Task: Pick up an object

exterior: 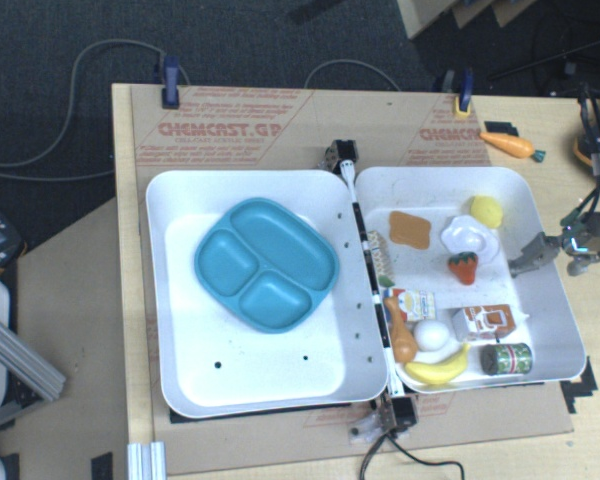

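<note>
My gripper [533, 256] hangs low over the right bin's [552, 298] right side, reaching in from the right edge, with nothing seen in it. To its left lie a red strawberry [464, 267], a white crumpled piece [467, 238], a yellow lemon [487, 211] and a brown toast slice [410, 230]. Nearer the front are a small carton [490, 320], a green-labelled can [507, 359], a banana [438, 369], a white egg [432, 336] and an orange carrot-like piece [404, 335].
The left bin [180, 298] holds a blue divided plate [267, 264]. A toy carrot [510, 146] lies on the bench behind the right bin. Clamps [170, 80] grip the bench's back edge, and cables run behind it.
</note>
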Available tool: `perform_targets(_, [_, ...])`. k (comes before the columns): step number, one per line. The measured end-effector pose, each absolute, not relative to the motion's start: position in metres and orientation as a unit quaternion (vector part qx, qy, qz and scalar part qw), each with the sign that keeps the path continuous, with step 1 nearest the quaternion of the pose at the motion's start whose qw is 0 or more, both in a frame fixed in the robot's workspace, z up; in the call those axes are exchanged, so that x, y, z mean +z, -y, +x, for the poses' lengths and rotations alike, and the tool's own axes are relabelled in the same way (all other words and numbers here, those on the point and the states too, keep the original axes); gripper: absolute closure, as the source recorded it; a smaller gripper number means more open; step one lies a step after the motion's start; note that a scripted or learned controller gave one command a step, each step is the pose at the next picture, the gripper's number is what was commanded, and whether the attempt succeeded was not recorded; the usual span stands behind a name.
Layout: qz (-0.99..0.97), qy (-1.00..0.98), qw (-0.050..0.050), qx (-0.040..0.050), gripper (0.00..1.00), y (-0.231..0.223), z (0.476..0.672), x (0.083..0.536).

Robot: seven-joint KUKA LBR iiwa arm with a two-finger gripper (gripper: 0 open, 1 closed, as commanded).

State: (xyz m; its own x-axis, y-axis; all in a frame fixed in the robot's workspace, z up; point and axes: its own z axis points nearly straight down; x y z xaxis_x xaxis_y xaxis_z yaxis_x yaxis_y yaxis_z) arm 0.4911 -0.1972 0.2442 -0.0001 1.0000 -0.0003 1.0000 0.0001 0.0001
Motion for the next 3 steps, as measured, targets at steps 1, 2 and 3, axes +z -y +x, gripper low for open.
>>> perform_targets(1, [0.705,-0.709,0.003,0.0009,0.0,0.196,0.595,0.19])
perform_targets(2, [0.707,-0.707,-0.004,-0.0017,0.0,0.175,0.568,0.079])
perform_targets(3, [0.707,-0.707,0.006,0.0036,1.0,0.178,0.574,0.101])
